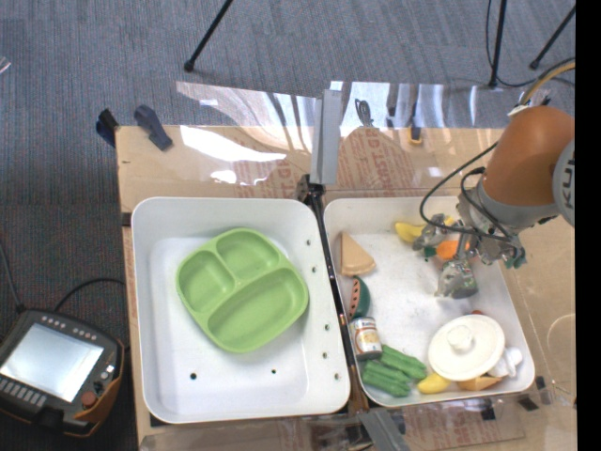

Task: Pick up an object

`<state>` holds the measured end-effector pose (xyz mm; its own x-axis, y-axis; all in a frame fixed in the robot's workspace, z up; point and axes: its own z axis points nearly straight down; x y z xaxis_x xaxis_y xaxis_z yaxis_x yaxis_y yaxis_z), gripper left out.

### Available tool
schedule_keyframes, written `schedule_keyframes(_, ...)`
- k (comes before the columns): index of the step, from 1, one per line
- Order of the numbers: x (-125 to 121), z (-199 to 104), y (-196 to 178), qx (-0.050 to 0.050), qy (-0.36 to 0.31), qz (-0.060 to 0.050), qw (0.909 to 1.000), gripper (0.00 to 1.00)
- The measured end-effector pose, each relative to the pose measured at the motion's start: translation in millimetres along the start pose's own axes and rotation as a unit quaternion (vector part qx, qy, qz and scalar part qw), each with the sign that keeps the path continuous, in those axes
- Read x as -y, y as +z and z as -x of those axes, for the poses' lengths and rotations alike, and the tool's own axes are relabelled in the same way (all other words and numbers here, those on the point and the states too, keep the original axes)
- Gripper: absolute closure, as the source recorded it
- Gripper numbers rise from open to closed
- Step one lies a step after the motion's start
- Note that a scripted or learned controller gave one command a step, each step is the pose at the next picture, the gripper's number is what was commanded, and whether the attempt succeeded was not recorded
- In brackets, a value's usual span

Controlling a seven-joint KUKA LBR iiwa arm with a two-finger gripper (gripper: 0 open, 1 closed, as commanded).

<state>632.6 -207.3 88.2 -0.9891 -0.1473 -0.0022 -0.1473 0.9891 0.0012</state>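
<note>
Gripper (457,278), finger state can't be told, hangs low in right bin (413,294); nearest candidate, an orange piece (449,248), sits just beside it on the far side, yellow banana (408,231) further left.

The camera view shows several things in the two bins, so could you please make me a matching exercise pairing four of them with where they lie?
Things:
1. green divided plate
2. white lid
3. small jar
4. tan wedge

Places:
A. right bin, near corner on the arm's side
B. middle of the left bin
C. right bin, far end of its left wall
D. right bin, against its left wall, beside the green pods

Pairs: 1-B, 2-A, 3-D, 4-C
</note>
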Motion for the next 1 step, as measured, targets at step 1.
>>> schedule_keyframes(1,-3.8,-1.3,0.1,0.0,-0.076,0.001,0.9971,0.0)
